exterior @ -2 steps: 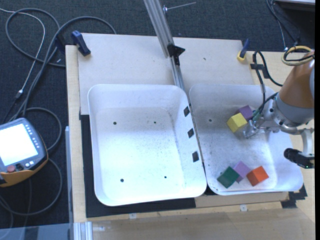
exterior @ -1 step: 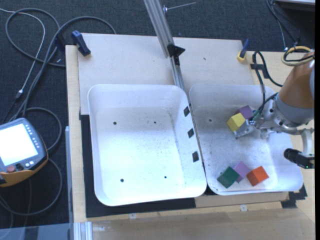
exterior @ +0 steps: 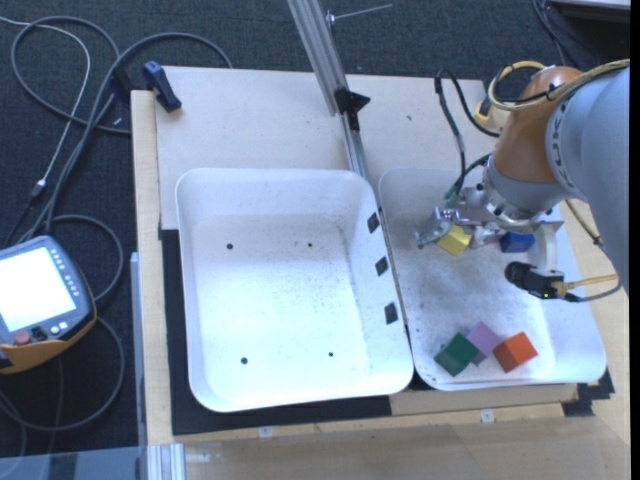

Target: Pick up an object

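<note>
My gripper (exterior: 450, 230) hangs over the upper middle of the right bin (exterior: 437, 293), reaching in from the right under the grey arm with its orange band (exterior: 525, 128). A small yellow block (exterior: 458, 240) sits between its metal fingers, which are shut on it; it appears slightly above the bin floor. A blue block (exterior: 517, 240) lies just right of the gripper, partly hidden by the wrist. At the bin's near edge, a green block (exterior: 456, 354), a purple block (exterior: 484, 339) and an orange block (exterior: 516, 351) lie close together.
The left bin (exterior: 280, 288) stands beside the right one, with black clips (exterior: 381, 265) along the shared rim. A slanted metal pole (exterior: 318, 43) rises behind the bins. Cables (exterior: 452, 118) hang off the wrist. A teach pendant (exterior: 35, 293) lies at far left.
</note>
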{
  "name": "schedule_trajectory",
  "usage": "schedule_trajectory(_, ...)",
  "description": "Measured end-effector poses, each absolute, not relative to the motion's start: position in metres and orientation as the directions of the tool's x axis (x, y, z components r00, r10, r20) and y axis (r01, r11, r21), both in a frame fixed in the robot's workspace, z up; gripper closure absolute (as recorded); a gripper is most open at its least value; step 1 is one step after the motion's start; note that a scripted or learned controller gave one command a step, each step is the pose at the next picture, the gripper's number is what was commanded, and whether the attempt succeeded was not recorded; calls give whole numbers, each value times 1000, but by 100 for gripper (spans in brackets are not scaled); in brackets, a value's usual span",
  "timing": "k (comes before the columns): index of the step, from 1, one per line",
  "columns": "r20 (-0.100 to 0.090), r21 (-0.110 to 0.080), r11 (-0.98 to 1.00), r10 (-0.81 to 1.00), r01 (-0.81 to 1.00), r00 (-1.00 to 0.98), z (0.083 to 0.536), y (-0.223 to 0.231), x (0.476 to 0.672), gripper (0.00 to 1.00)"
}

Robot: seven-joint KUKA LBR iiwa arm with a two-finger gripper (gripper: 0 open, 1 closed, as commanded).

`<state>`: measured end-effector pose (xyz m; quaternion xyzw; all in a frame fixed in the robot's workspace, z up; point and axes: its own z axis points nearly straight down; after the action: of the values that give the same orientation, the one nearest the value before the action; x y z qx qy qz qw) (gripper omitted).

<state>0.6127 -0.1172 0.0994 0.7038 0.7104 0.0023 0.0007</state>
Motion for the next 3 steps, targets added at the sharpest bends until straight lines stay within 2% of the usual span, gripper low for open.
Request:
schedule_trajectory(1,0,-1,-1,1000,1000,1,124,-130,595,0)
schedule_trajectory(2,0,2,3,1000,1000,-3,99,-127,647,0)
schedule_trajectory(3,2,-5,1,1000,1000,-1,100,-100,607,0)
